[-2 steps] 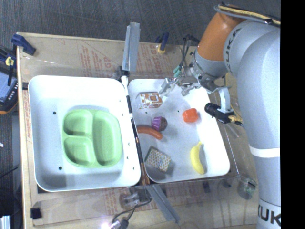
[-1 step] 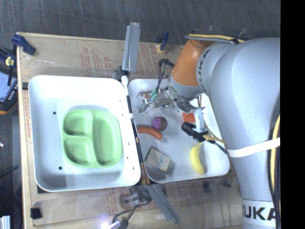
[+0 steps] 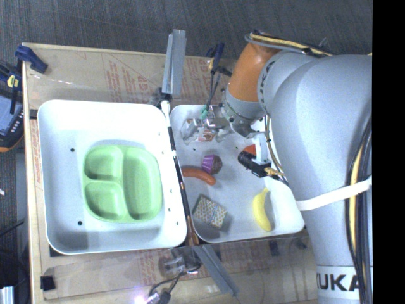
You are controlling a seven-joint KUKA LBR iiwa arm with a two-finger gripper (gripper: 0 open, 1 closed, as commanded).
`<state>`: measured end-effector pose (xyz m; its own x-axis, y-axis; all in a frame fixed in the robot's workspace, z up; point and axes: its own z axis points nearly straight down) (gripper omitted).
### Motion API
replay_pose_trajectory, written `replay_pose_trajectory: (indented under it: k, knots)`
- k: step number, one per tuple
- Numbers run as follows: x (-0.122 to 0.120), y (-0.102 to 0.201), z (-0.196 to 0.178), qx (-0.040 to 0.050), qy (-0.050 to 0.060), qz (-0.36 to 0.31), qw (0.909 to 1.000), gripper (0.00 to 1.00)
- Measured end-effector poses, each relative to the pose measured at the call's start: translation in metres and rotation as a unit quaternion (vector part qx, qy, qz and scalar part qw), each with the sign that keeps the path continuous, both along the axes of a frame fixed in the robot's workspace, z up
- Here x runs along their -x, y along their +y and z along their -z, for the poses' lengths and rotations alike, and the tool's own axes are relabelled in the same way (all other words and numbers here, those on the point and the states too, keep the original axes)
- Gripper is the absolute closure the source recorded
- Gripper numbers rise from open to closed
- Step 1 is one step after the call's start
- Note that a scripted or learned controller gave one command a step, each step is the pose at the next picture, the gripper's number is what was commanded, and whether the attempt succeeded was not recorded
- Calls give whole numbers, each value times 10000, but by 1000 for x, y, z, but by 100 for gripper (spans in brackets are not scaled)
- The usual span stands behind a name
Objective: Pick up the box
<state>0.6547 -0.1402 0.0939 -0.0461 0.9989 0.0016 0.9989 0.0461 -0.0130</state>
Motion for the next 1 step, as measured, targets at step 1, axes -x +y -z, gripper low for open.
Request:
replay_pose_trajectory:
  k: [1]
  knots:
    - [40, 20, 2, -5, -52, -316, 9995, 0]
